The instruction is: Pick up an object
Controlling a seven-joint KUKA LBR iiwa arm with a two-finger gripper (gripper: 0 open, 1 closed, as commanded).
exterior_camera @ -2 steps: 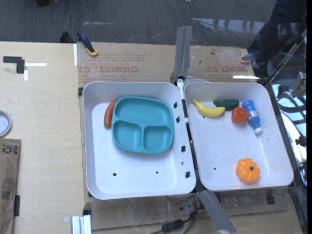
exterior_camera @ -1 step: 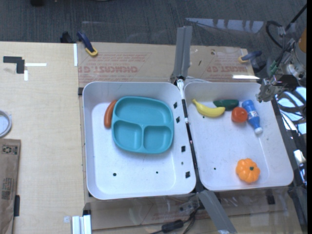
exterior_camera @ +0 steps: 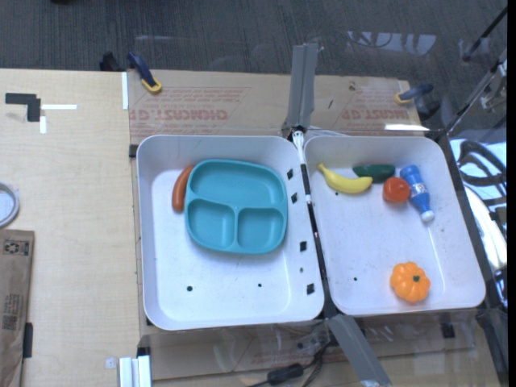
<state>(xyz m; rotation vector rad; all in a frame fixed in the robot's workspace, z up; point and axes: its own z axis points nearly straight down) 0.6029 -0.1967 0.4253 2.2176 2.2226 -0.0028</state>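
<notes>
Two white bins sit side by side. Left bin (exterior_camera: 161, 289): teal divided plate (exterior_camera: 237, 206) touching an orange sausage (exterior_camera: 179, 189), bare floor toward the front. Right bin (exterior_camera: 451, 216): banana (exterior_camera: 345, 181), green piece (exterior_camera: 373, 170), red ball (exterior_camera: 396, 189), blue bottle (exterior_camera: 417, 190) clustered at the back; orange pumpkin (exterior_camera: 409, 282) apart in front.

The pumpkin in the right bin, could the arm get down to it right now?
Probably yes. The pumpkin sits alone near the right bin's front corner, apart from the banana, tomato and bottle.
</notes>
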